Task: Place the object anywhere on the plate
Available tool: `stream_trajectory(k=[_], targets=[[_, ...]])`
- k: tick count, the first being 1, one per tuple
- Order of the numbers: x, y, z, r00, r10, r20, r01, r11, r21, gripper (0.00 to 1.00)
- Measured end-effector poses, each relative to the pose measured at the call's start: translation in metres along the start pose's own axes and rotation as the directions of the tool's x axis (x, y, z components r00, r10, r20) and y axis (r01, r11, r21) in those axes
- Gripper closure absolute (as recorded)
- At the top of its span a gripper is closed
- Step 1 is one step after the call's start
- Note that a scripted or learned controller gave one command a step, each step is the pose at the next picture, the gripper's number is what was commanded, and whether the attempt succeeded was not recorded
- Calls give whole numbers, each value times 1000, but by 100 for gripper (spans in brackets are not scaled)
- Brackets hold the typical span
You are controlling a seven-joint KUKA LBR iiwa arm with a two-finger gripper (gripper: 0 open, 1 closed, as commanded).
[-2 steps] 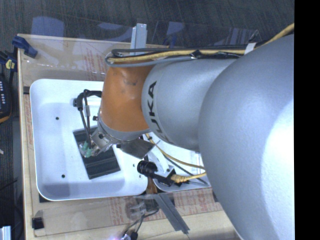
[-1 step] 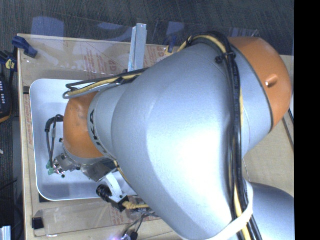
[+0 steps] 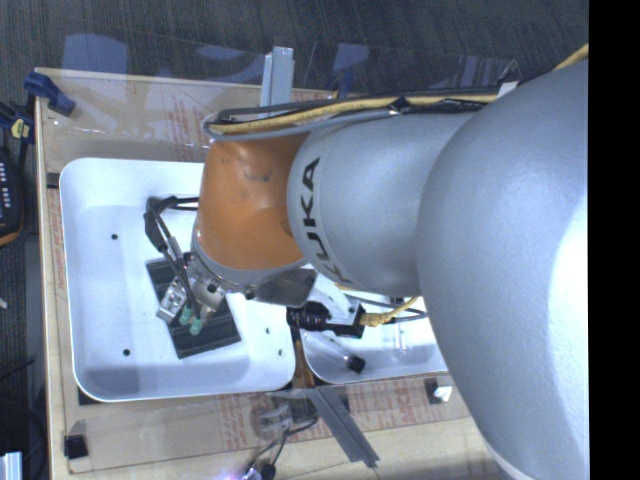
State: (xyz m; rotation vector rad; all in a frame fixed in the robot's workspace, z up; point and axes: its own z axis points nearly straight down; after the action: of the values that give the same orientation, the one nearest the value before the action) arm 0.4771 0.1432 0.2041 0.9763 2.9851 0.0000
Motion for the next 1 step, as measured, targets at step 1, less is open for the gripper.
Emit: stream_trajectory(k=[1], targets=[[32,58,113,986,165,-2,-165,986,2,100]])
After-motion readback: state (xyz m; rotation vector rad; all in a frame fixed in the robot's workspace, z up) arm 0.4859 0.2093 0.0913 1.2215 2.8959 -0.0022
